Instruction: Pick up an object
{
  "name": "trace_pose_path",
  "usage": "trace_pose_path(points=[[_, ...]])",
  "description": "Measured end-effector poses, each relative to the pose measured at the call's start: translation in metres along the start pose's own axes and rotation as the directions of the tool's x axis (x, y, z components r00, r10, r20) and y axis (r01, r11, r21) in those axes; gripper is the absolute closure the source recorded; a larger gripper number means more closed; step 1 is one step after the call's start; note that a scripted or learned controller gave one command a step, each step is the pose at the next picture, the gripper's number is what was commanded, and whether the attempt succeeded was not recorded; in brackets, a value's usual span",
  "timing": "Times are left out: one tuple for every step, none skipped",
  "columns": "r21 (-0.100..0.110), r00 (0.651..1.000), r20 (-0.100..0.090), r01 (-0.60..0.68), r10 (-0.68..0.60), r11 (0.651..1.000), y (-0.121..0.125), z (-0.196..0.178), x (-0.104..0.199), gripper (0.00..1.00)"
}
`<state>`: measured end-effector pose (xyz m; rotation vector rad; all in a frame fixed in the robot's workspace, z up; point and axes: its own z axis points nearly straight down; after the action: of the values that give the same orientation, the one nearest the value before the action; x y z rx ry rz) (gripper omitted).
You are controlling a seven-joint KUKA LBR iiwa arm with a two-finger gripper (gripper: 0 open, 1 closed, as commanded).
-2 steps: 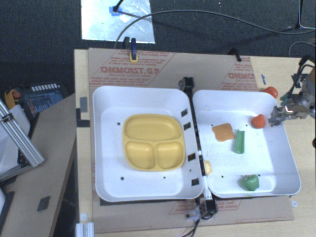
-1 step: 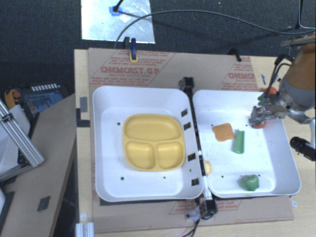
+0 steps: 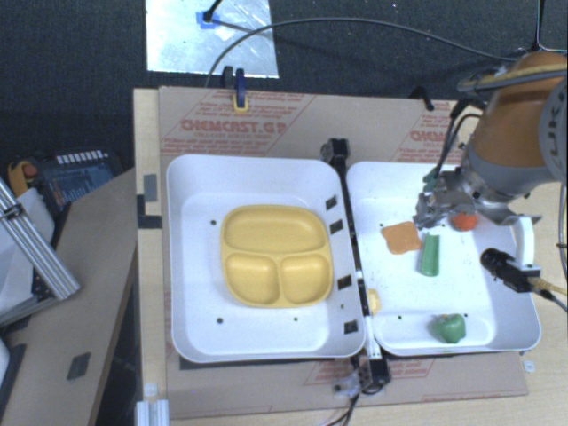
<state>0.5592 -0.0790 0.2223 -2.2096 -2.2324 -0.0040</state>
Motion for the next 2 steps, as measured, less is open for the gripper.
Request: trace_pose_path(points=[[-0.002,1.000,0.000,0.000,0.000,1.000,0.005,-0.011,0.051,1.00],[0.000,1.000,0.000,0.000,0.000,1.000,0.008,-0.019,0.106,1.00]])
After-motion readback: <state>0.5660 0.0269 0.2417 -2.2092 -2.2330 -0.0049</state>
